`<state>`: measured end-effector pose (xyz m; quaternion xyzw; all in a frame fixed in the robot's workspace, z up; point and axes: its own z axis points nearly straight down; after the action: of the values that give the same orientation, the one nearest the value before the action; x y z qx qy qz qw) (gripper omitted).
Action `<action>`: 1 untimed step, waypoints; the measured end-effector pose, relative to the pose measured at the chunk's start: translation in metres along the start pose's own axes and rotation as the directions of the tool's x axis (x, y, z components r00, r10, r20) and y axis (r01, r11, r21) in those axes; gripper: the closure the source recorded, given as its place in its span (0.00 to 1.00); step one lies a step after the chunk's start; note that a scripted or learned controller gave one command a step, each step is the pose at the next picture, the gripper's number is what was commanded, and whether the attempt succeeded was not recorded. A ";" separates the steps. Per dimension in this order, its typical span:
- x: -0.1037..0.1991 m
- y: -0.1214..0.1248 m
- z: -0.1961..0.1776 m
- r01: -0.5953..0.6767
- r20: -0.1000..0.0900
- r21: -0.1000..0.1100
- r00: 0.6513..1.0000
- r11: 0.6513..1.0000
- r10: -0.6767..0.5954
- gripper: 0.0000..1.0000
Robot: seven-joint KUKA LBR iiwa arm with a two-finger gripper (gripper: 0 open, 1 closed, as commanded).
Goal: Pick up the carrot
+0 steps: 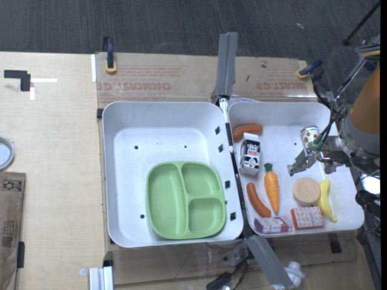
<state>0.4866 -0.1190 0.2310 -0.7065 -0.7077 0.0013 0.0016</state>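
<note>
Dark grey carpet floor (pixel 151 11) lies beyond a pale wooden bench (pixel 48 132) under even light

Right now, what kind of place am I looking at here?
Probably a robot test lab, not a kitchen. Two white bins sit on a bench with clamped cardboard, toy food like a carrot and a green plate lies in them, and a robot arm reaches in.

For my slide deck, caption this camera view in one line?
Gripper hovers right of the carrot in the right bin; green plate sits in the left.
</note>
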 end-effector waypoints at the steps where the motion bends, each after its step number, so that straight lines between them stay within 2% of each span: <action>1: -0.006 0.017 0.125 0.008 0.000 0.000 1.000 1.000 -0.008 0.00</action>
<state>0.5032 -0.1247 0.1055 -0.7038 -0.7104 0.0011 0.0016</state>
